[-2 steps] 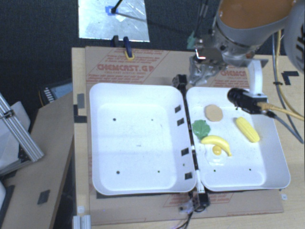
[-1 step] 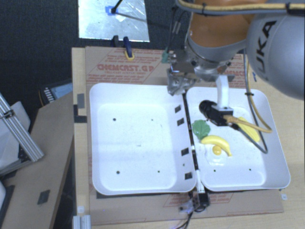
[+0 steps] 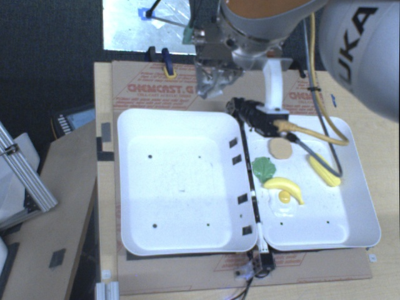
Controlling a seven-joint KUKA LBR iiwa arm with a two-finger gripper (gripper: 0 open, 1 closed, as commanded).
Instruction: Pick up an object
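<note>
The right bin (image 3: 356,214) holds several small things. A tan round disc (image 3: 280,149) lies near its back, with a green leafy piece (image 3: 263,167) just in front of it. A yellow banana (image 3: 284,185) lies beside a fried egg (image 3: 285,200) in the middle. A yellow stick-shaped piece (image 3: 324,170) rests further right. My gripper (image 3: 211,86) hangs high over the back rim of the left bin (image 3: 181,180), apart from all of these, with nothing visible in it.
The two bins share a hinged middle wall (image 3: 247,180). They sit on a cardboard sheet (image 3: 156,86) with a blue and yellow clamp (image 3: 167,64) at its back edge. A shiny panel (image 3: 144,14) lies behind. An aluminium rail (image 3: 25,174) stands left.
</note>
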